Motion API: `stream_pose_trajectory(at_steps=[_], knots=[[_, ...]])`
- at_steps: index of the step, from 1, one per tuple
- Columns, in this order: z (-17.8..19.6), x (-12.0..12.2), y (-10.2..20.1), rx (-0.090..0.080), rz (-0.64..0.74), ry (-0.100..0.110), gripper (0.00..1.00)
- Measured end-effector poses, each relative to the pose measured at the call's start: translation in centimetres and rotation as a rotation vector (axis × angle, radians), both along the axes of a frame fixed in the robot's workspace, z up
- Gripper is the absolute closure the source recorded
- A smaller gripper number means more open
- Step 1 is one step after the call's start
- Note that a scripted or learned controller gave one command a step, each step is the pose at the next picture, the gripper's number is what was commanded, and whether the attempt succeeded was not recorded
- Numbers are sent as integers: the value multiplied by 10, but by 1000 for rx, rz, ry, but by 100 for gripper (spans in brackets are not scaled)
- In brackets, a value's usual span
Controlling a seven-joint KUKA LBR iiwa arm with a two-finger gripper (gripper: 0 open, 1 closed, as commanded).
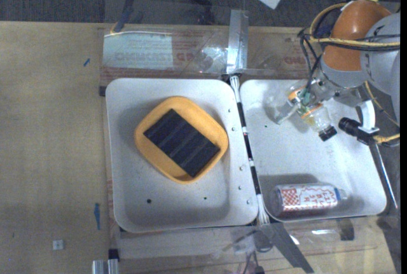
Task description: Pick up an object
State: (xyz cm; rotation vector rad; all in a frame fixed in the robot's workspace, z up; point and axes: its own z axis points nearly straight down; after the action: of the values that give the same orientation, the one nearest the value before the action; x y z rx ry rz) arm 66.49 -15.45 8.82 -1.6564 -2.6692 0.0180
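A yellow rounded object [181, 138] with a black ribbed top lies in the middle of the left bin [127, 203]. A small bottle [308, 197] with a red and white checked label lies on its side along the front of the right bin [356, 171]. The arm reaches in from the right, its orange band [356, 23] above the bin's far right corner. My gripper [299, 110] hangs low over the back of the right bin, well behind the bottle and apart from it. I see nothing held in it.
A metal divider [238, 44] and a taped clear sheet [143, 50] lie behind the bins. Black cables and a black fitting [356, 128] hang from the wrist over the right bin's right side. Brown bench surface stretches to the left.
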Motion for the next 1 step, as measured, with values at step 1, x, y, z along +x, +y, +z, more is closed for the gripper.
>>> stream_pose_trajectory(at_steps=[1], knots=[[9,0,-1,0,-2,0,100]])
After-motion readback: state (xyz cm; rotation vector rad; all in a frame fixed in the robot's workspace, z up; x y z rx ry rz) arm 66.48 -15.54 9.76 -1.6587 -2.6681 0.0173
